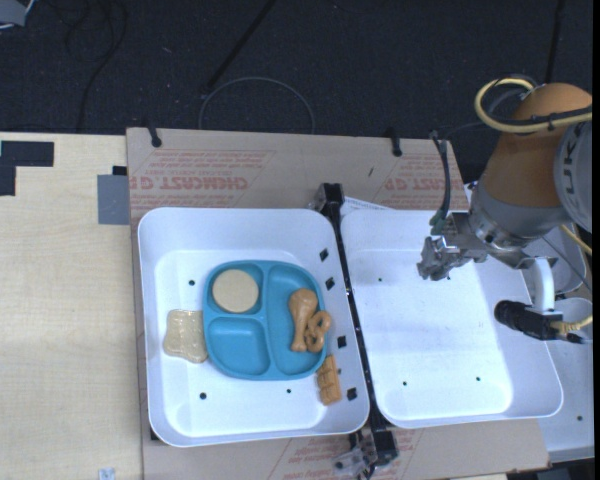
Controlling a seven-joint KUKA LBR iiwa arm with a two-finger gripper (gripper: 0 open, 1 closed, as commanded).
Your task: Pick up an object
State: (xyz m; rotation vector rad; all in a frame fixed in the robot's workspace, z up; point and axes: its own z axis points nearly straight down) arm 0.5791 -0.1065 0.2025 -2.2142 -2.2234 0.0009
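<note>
my fingers: over right bin, back-left corner, open or closed I cannot tell | targets: in left bin, on and beside tray | toy pretzel: light, stiff, probably slippery; pinch its narrow middle

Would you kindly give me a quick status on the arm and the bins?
Gripper above the right bin, nothing seen in it. Blue tray with food in the left bin, untouched. Divider between the bins.

pincer over right bin, blue tray in left bin
</note>
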